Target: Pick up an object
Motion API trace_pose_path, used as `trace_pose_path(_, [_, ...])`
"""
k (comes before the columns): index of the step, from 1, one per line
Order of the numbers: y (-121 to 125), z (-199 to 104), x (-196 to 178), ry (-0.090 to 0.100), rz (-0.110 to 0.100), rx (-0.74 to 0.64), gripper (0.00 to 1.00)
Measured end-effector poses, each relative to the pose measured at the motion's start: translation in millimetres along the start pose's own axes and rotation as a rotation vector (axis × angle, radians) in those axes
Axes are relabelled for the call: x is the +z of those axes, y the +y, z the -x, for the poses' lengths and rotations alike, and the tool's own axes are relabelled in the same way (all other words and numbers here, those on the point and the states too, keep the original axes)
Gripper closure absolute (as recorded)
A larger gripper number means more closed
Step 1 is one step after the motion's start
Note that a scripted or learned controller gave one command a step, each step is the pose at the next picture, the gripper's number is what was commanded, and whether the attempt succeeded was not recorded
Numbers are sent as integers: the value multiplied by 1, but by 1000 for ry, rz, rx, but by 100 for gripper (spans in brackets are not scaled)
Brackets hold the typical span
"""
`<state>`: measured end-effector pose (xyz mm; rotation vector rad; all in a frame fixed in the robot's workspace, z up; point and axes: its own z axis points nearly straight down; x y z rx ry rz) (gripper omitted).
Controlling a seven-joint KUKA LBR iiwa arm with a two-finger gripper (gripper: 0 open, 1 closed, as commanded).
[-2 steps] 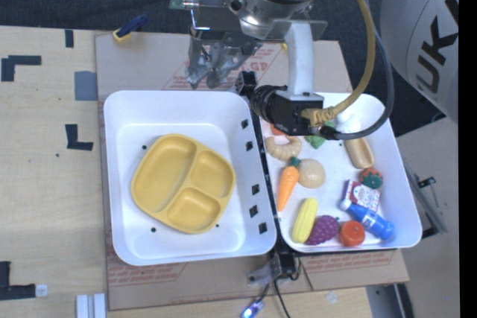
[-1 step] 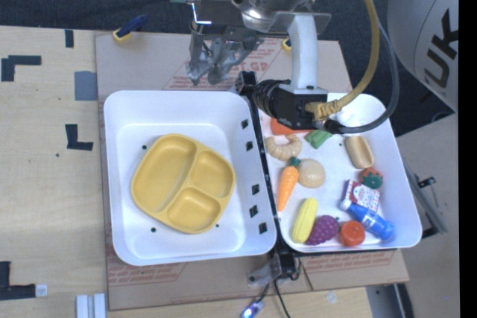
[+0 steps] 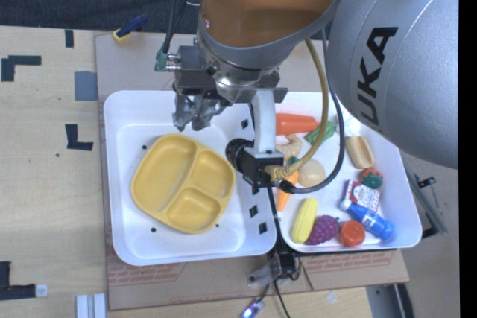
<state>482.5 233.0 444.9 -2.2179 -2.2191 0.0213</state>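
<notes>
Pincer (image 3: 195, 114) hanging low over the far end of the left bin (image 3: 119, 160), nothing visibly gripped; spread or pressed together, cannot tell. Just nearer the camera than pincer, yellow plate (image 3: 182, 182) with 3 compartments. Farther out, to the view's right of pincer, in the right bin (image 3: 406, 190): carrot (image 3: 297, 121), corn (image 3: 304, 220), grapes (image 3: 322, 229), tomato (image 3: 352, 234), blue bottle (image 3: 371, 220).
</notes>
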Motion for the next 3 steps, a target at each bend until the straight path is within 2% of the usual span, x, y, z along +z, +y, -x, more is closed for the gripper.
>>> trace_pose_path(1, [1, -1, -17, 4, 10, -3, 100])
trace_pose_path(2, [1, -1, -26, 3, 9, -5, 100])
trace_pose_path(3, [0, 0, 137, -2, -5, 1, 100])
